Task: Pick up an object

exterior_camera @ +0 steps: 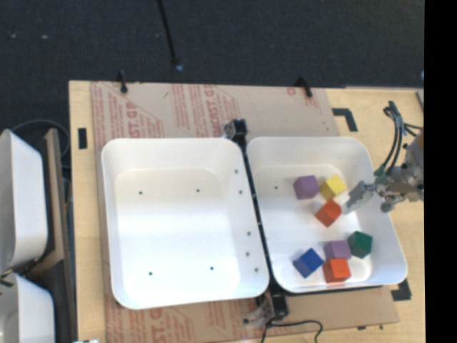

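Note:
The right bin (285,156) holds several small blocks. In its upper middle sit a purple block (305,186), a yellow block (333,187) and an orange-red block (328,212). Near its front edge lie a green block (360,244), a second purple block (338,249), a blue block (308,261) and an orange block (337,269). My gripper (371,199) reaches in over the bin's right wall, just right of the orange-red and yellow blocks. Its fingers (355,196) are spread open with nothing between them.
The left bin (114,191) stands beside the right one on a cardboard sheet (178,113). Cables (394,131) hang by the arm at the right edge. A white container (21,191) stands at the far left.

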`<state>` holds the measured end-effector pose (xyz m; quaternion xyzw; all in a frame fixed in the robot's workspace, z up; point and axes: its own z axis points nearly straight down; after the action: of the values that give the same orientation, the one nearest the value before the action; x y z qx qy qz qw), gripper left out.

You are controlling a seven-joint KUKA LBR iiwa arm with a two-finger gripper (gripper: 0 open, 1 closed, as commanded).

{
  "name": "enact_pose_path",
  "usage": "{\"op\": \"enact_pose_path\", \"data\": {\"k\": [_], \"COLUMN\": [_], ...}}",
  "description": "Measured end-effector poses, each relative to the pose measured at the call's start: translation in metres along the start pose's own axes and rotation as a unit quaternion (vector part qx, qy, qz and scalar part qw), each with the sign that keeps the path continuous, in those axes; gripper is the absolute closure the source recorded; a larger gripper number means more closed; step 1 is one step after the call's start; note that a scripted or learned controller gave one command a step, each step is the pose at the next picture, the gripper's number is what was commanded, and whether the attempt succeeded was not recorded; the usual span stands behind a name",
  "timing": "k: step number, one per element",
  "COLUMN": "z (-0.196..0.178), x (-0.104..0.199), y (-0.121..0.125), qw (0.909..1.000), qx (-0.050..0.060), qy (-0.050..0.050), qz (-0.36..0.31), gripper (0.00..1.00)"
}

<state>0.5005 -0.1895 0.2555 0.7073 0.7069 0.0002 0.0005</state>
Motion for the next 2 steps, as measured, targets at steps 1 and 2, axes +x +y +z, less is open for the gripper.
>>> {"op": "enact_pose_path", "data": {"k": [1,2], "z": [0.162,0.155], "x": [-0.008,0.028], "y": [0.067,0.129], "qw": [1.0,1.0], "qx": [0.005,0.0], "qy": [0.001,0.0], "qz": [-0.001,-0.002], "gripper": [0.0,0.0]}}
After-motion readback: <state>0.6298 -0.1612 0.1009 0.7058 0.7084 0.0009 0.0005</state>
